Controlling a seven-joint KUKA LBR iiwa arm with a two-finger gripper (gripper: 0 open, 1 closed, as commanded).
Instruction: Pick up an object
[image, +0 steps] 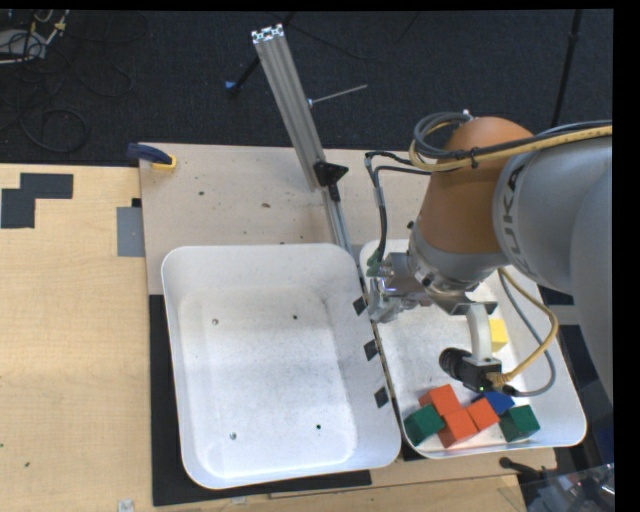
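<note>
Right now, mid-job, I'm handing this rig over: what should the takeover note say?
End effector: over the far-left part of the right shallow white bin, by its left rim. Grip state cannot be told; no block seen in it.
Things: orange cuboid blocks, green cubes and a blue cube clustered at that bin's near end; yellow cuboid block apart, behind them.
Done: nothing lifted.
Left: grasp one block and raise it.
</note>
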